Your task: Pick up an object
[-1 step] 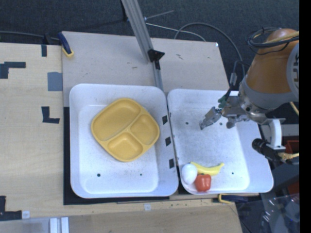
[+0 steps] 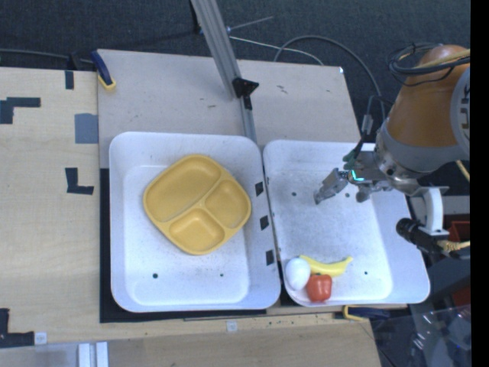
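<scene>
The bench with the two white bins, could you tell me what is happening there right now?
The grey-and-orange arm reaches in from the right, with its gripper over the right bin, above a bare patch. Its fingers hold nothing. The pickable things sit in that bin's near corner: a white egg, a banana and a red tomato, bunched together. The left bin holds a yellow divided plate. Nothing has been picked yet.
</scene>
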Available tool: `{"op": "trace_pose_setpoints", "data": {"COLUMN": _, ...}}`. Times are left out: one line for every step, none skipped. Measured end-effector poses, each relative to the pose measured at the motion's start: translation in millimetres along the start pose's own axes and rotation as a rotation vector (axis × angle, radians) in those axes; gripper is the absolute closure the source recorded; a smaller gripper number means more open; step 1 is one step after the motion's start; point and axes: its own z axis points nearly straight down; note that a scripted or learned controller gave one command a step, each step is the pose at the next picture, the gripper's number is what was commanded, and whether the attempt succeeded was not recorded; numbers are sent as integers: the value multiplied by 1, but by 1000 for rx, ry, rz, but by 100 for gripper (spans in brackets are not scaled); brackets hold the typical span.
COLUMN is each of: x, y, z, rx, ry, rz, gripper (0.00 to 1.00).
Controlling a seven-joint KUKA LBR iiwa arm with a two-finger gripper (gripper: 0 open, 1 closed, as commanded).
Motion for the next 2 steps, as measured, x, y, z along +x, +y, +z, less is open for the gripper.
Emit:
{"op": "trace_pose_setpoints", "data": {"x": 10, "y": -2, "z": 52, "rx": 5, "ry": 0, "rz": 1, "gripper": 0}}
{"op": "trace_pose_setpoints", "data": {"x": 4, "y": -9, "z": 111, "rx": 7, "ry": 0, "rz": 3, "gripper": 0}}
